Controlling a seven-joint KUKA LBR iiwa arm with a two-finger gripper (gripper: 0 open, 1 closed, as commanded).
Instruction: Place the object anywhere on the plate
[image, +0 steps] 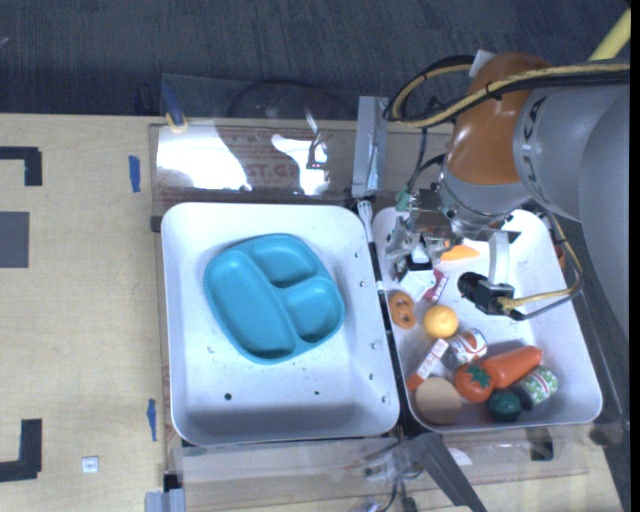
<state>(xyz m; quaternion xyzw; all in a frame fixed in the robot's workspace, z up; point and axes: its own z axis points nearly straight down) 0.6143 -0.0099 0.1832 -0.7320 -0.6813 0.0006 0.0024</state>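
Observation:
A blue plate (272, 293) with three compartments lies in the left white bin (200, 390). Nothing rests on it. The right bin (575, 385) holds several toy foods: a small orange piece (402, 310), a yellow lemon (441, 322), a carrot (512, 364), a red tomato (472, 381) and a beige lump (437, 400). My gripper (410, 245) hangs over the far left corner of the right bin, just above the orange piece and right of the wall between the bins. I see no object held in it.
An orange wedge (460, 254) lies under the wrist at the back of the right bin. A green item (505, 405) and a red-and-white item (466, 347) sit among the toys. The arm's grey body (580, 150) covers the bin's far right.

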